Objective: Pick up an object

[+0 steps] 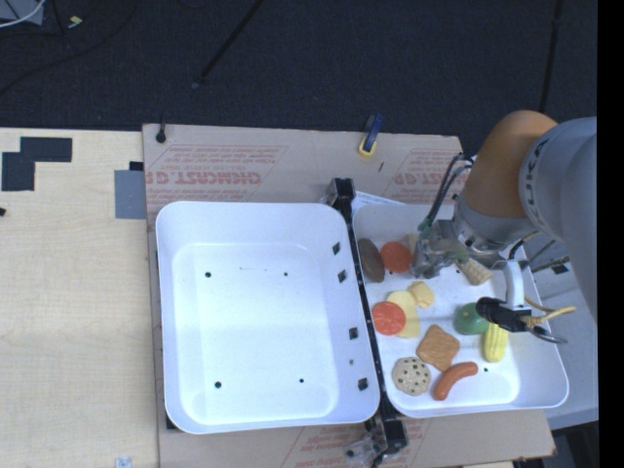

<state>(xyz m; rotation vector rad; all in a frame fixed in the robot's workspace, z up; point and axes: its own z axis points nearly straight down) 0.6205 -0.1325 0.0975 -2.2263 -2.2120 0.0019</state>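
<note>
I have the claw (429, 257) low in the right bin (546, 383), near its far edge. The tomato (395, 256) lies just beside it on the side toward the left bin (253, 310), with a brown piece (370, 259) beyond. From this slant I cannot tell whether the claw is spread or closed. I judge a short shift toward the tomato is needed.

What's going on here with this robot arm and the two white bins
A grey robot arm reaches in from the right, with its hand low over the right bin. That bin holds small toy foods: a brown oval piece, an orange-red round piece, a red disc, a cookie, a cracker and a sausage. Nothing visibly sits in the hand yet. The left bin sits beside it.
</note>
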